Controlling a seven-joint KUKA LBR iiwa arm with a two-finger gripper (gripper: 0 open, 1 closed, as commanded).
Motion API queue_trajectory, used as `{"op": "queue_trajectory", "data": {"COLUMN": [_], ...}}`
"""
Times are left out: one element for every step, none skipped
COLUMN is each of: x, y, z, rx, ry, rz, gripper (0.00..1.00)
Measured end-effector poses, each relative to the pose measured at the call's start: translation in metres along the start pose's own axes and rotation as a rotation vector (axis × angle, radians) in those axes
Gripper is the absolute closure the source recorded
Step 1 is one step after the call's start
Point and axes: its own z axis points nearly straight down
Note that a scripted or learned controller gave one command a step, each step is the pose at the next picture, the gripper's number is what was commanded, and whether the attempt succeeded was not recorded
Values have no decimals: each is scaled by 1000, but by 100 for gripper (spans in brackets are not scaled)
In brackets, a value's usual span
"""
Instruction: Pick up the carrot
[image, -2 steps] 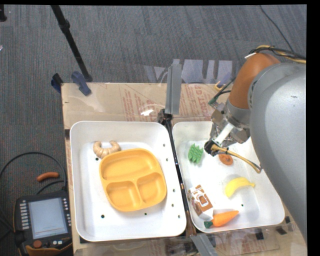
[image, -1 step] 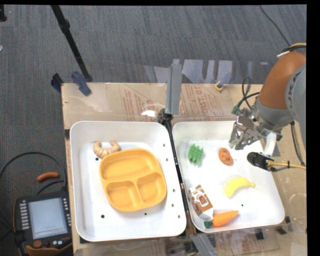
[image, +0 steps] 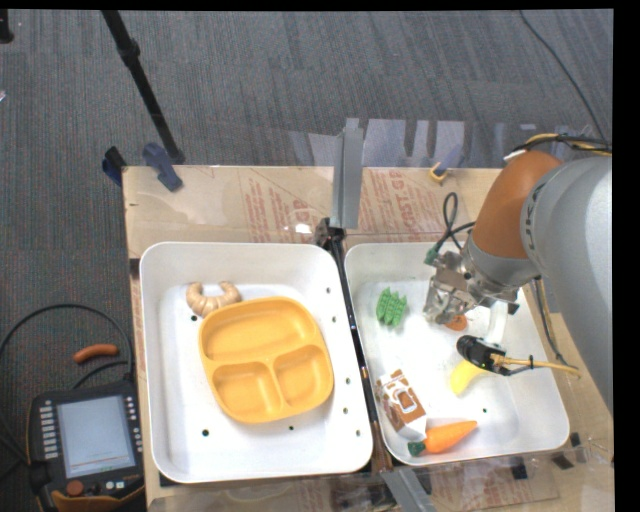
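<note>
**Carrot at the near wall, claw at the far end**

We see the carrot (image: 450, 434) lying flat in the right bin (image: 512, 406), close against the wall nearest the camera. Its green top points left and its tip points right. A small carton (image: 402, 398) lies just beside the leafy end, and a yellow piece (image: 464, 379) sits a little further back. The gripper (image: 447, 308) hangs low over the far part of the same bin, well apart from the carrot. We cannot tell whether the claw is wide or narrow. A small orange bit (image: 458, 323) lies right at it, too small for us to name.

We judge the step in hand to be the approach, with nothing yet grasped. To do it well, we would lift clear first, then travel toward the camera, passing over the yellow piece rather than through it. We would come down over the thick middle of the carrot, with the claw set across its length. Keeping right of the carton should avoid nudging it. The bin wall is close, so a straight descent seems safest.
</note>
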Motion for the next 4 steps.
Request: {"op": "queue_trajectory", "data": {"x": [-47, 17, 15, -49], "y": [4, 20, 21, 39], "z": [-37, 1, -114, -12], "rx": [-4, 1, -1, -1], "ry": [0, -1, -1, 0], "rz": [-374, -3, 177, -96], "gripper": [100, 100, 100, 100]}}
